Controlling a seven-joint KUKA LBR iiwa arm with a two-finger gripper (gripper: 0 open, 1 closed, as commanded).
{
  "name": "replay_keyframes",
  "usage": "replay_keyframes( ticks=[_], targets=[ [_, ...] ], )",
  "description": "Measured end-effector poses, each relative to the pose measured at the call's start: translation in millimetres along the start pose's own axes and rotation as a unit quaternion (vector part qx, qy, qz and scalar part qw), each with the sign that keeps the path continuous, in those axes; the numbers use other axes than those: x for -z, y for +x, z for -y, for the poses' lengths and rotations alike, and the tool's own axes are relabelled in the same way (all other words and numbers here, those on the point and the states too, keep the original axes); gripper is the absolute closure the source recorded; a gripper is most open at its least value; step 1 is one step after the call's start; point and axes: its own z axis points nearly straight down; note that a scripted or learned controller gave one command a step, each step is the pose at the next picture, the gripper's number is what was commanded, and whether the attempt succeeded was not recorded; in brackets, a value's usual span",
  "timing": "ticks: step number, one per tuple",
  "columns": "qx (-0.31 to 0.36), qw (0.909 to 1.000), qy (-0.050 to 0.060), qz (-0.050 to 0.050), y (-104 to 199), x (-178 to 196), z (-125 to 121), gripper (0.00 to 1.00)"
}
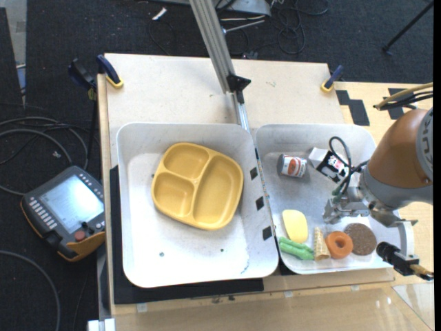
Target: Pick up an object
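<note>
Two white bins (131,185) sit side by side on the worktop (172,88). Left one holds a yellow divided plate (198,185), smooth moulded plastic with three wells. Right one holds the pickable pieces: a small can (293,165) lying on its side, a pale yellow block (295,225), a green pod (295,248), a ridged cone (320,243), an orange ring (339,244) and a brown textured disc (360,238). The pincer (337,209) hangs low over the right bin, just above the ring and disc; whether it is apart or together I cannot tell. I judge the ring the nearest target. Best to descend straight, centre on one piece, and avoid nudging its close neighbours, since they crowd the front wall.
</note>
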Motion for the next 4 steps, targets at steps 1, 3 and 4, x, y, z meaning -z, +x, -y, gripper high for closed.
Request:
replay_keyframes(
  ticks=[1, 3, 4],
  targets=[
    [0.001, 1.0000, -0.001, 0.001, -5.6, 43.7, -2.2, 1.00],
    [0.002, 1.0000, 0.000, 0.001, -4.4, 121.8, -0.5, 1.00],
    [0.004, 1.0000, 0.000, -0.001, 46.2, 131.4, -11.4, 1.00]
  ],
)
